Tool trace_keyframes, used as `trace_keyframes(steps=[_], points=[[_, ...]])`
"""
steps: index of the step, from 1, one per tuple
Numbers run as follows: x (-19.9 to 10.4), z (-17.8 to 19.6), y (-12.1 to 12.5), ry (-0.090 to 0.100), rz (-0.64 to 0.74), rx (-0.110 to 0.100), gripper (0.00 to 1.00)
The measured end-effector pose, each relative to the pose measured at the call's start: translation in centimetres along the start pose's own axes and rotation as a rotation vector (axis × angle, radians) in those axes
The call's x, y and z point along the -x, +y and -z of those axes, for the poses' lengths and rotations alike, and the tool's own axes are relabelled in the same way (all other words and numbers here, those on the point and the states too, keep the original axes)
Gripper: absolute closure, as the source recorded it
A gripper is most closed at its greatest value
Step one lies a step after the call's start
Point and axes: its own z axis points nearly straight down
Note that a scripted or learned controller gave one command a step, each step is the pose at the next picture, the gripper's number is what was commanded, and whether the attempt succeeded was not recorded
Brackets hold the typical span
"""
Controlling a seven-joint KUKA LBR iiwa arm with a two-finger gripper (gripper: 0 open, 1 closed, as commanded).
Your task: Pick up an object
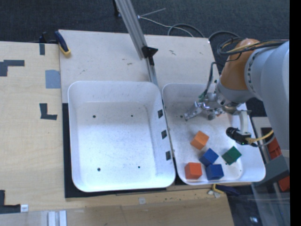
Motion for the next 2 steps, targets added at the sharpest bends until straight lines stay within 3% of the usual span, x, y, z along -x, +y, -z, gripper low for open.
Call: trace_keyframes(steps=[1,2], points=[[-2.3,0.0,-4.8,0.0,-0.001,0.004,0.0],[-3.9,4.1,-9.5,-0.001,-0.002,0.007,0.0]])
